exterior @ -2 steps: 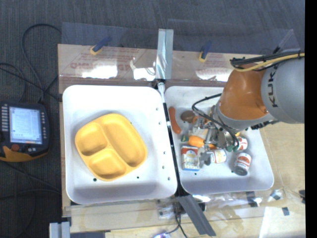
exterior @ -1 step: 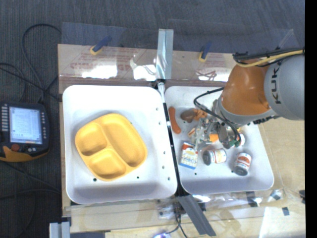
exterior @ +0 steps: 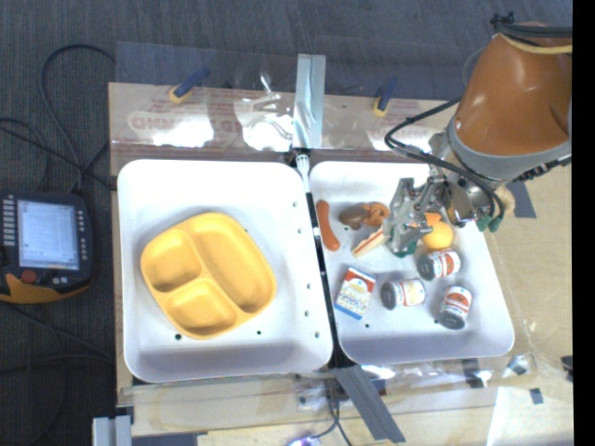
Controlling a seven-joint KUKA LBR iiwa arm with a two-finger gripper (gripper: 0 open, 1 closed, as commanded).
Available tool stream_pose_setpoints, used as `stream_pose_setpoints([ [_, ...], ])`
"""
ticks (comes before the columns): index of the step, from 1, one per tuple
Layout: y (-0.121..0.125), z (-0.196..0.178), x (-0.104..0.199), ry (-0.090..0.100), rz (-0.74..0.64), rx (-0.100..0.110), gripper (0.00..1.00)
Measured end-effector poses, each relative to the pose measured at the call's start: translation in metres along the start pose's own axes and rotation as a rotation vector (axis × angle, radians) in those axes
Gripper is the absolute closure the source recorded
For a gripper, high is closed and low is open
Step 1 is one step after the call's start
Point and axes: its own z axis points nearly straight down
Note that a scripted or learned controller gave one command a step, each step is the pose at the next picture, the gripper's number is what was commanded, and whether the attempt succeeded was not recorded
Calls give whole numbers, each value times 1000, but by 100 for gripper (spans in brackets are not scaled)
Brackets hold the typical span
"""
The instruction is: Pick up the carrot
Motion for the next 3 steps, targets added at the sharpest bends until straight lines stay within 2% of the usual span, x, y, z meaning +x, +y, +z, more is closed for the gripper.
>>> stream_pose_setpoints([
  [1,-3,91,4,22,-147,-7,100],
  [2,-4,88,2,15,-147,-4,0],
  [3,-30,159,31,21,-189,-7,0],
])
